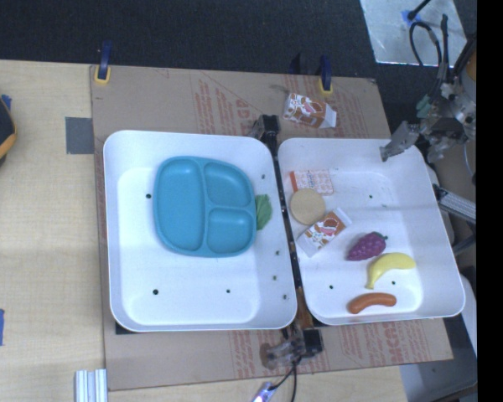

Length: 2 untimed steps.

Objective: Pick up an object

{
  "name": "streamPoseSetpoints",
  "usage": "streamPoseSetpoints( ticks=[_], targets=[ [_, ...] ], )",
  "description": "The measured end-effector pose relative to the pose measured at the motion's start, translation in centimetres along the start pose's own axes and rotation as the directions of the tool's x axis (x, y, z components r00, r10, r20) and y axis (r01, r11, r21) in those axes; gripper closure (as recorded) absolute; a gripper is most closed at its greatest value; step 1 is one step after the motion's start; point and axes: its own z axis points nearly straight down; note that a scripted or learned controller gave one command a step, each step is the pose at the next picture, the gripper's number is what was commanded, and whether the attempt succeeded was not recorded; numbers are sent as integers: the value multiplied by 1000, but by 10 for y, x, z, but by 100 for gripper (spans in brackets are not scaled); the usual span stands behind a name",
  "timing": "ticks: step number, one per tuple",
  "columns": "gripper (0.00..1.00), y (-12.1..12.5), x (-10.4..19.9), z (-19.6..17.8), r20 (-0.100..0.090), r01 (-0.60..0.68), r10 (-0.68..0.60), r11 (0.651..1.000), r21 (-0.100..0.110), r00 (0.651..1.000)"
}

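- Objects for picking lie in the right bin (427, 182): a purple grape bunch (365, 245), a yellow banana (390, 266) and an orange sausage (371, 302) in its lower half, toward the lower right of the frame.
- Nearer the bin's left wall sit a round tan disc (307, 205), a flat red-and-white packet (310, 180) just above it and a second packet (323, 231) just below it.
- The tool (400, 146) hangs at the upper right of the frame, over the right bin's top right corner; whether it is spread or pressed together cannot be told, and nothing is seen in it.
- All those objects lie below and left of the tool, well apart from it; the flat packet and the disc are the closest.
- The left bin (126, 224) holds a blue divided plate (205, 206), with a green leaf (263, 212) at the plate's right edge.
- Another packet (309, 110) lies on the bench above the bins.
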Motion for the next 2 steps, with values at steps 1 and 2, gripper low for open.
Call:
streamPoseSetpoints(
  ticks=[1,2],
  targets=[
    [0,30,-22,144,-1,1,-1,1000,4,1000],
    [0,-55,13,158,0,-1,1,1000,1,1000]
  ],
)
